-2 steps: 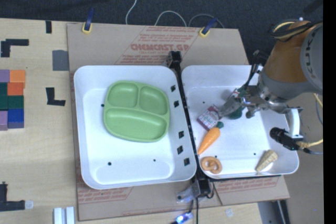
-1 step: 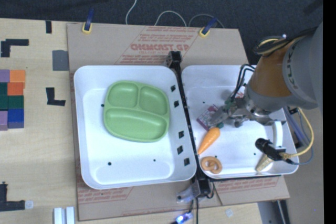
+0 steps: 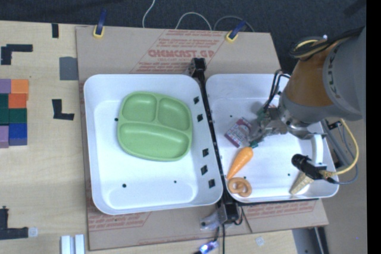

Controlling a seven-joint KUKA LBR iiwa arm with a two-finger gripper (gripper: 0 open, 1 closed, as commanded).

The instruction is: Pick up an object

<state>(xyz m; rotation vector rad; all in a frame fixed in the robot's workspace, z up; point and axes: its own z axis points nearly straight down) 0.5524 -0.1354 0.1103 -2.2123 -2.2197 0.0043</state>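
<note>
A green divided plate lies in the left bin. In the right bin, a purple packet sits near the divider, with a toy carrot and a pretzel just below it. The jaws hang beside the packet; whether open or closed, I cannot tell.

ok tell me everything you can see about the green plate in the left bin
The green plate is a pale green, rounded-rectangle tray, plastic by the look of it, with raised ridges dividing it into three compartments: two smaller ones toward the far side and one long one toward the near side. It lies flat and face up, with nothing in its compartments. It sits in the left white bin, toward that bin's far half, resting on the floor. Nothing else touches it; the end effector is over the other bin.
</note>
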